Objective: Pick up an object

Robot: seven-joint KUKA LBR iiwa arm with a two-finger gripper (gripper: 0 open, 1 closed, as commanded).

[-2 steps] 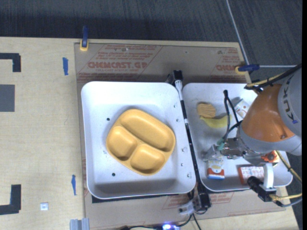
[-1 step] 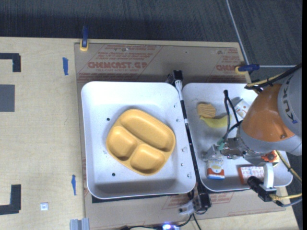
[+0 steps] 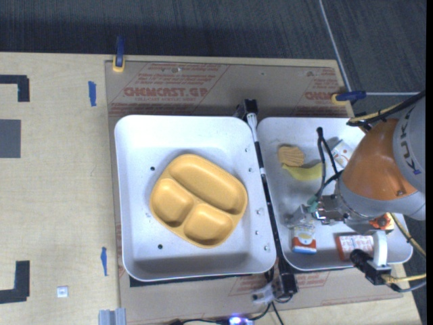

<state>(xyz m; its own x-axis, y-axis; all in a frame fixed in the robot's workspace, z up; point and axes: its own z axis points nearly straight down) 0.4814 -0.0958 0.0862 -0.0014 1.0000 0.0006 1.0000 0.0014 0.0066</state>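
The bench (image 3: 54, 202) was pale wood with dark square marks and bits of blue tape, and beyond its far edge lay dark carpet (image 3: 203, 12). A printed cardboard sheet (image 3: 203, 87) lay under two white bins. The left bin (image 3: 135, 141) held one large yellow divided tray (image 3: 197, 199), turned at an angle near its middle. The right bin (image 3: 270, 134) held smaller things: a banana (image 3: 304, 172), a round cookie (image 3: 292, 156) touching it, a small carton (image 3: 304, 239) and a red and white box (image 3: 354, 241) near the front wall. The grey and orange arm (image 3: 379, 171) reached over this bin, with the tool (image 3: 308, 212) low just above the carton; whether it was released or clenched could not be told.
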